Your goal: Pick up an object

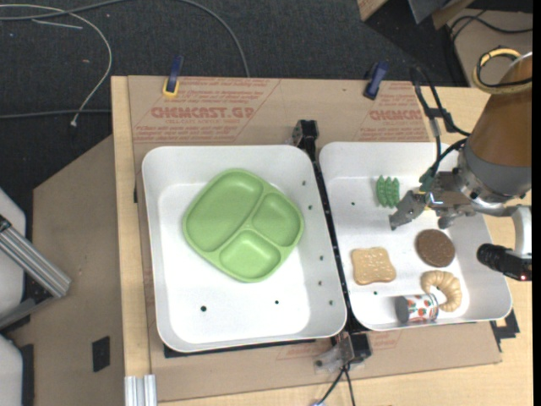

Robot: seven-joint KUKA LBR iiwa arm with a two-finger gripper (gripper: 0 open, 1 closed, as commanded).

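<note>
My gripper (425, 216) hangs over the right bin (355, 163), open, with nothing between its fingers. One finger (403, 216) points down-left below a small green ridged piece (388, 190). The other finger sits just above a round brown cookie (435, 247). A tan square cracker (372, 266) lies to the lower left of the gripper. A curved croissant (445, 288) and a small red and white can (418, 309) lie near the bin's front edge. The grey arm with its orange band (505, 125) comes in from the right.
The left bin (169, 252) holds a green divided plate (243, 224). A black clamp (305, 133) sits between the bins at the back. Cables run over the right bin's far corner. Cardboard (203, 108) lies under both bins.
</note>
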